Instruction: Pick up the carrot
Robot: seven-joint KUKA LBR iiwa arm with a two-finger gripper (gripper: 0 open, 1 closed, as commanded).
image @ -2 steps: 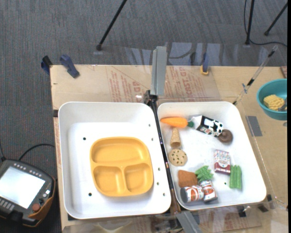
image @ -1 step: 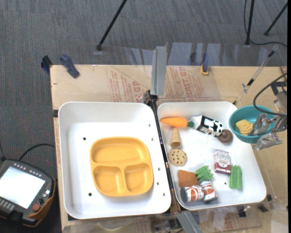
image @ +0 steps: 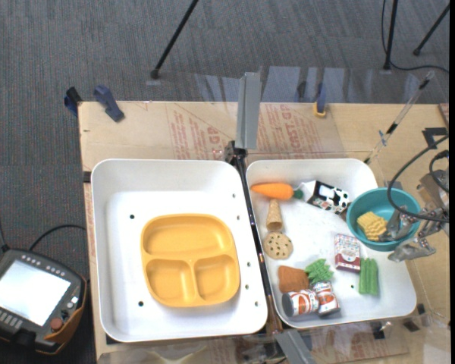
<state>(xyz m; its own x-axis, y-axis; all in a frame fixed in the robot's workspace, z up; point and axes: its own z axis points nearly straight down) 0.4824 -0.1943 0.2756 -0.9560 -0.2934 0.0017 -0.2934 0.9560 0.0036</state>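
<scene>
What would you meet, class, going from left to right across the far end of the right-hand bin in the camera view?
Carrot → black-and-white cow-patterned carton → teal bowl holding a yellow piece.

Two white bins — one yellow tray, one carrot, one cookie, two cans, one teal bowl.

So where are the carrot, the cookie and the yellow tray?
carrot [image: 271, 191], camera view, middle of its orange body.
cookie [image: 277, 245], camera view, centre of its face.
yellow tray [image: 188, 237], camera view, floor of its large compartment.
</scene>
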